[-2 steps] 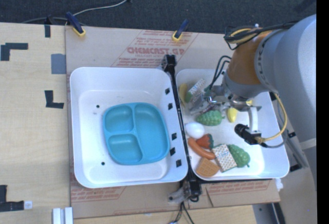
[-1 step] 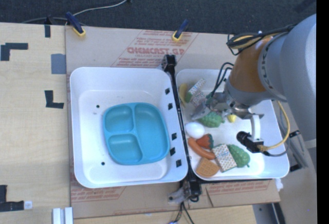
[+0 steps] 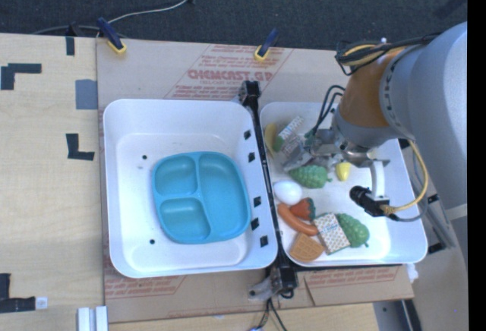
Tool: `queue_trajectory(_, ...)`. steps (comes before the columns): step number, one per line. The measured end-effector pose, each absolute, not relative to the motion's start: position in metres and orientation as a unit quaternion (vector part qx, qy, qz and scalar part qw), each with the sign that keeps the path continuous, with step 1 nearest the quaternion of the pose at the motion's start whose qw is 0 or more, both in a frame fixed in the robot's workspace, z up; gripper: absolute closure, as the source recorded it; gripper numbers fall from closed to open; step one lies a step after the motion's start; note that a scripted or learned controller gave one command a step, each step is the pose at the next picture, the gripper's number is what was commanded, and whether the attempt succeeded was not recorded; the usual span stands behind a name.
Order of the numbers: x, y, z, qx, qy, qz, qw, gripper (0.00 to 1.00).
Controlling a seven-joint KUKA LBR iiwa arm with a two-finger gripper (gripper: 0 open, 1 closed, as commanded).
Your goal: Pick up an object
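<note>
The right bin (image 3: 402, 246) holds several toy foods. A green leafy piece (image 3: 310, 175) lies near its middle, with a white egg (image 3: 287, 190) just left of it. A silvery green packet (image 3: 288, 133) rests at the bin's far left, next to a yellow piece (image 3: 271, 134). Near the front lie an orange carrot-like piece (image 3: 298, 221), a red piece (image 3: 304, 207), a checkered cracker (image 3: 329, 233), a green broccoli-like piece (image 3: 354, 230) and a brown wafer (image 3: 306, 248). My gripper (image 3: 317, 155) hangs low in this bin, just above the green leafy piece and right of the packet.
The left bin (image 3: 121, 132) holds a blue divided plate (image 3: 201, 195). A small yellow piece (image 3: 343, 168) sits beside the wrist. The grey arm with its orange band (image 3: 372, 94) covers the right bin's far right part. Black cables (image 3: 380, 204) loop over that bin.
</note>
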State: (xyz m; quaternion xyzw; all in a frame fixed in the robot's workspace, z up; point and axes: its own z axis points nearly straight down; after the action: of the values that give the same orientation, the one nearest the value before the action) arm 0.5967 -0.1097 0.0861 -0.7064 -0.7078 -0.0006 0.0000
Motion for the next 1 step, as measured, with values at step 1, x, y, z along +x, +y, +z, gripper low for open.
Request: queue_trajectory(1,0.5907,-0.1102,0.0866,-0.706,-0.708,-0.0015,-0.003,0.00)
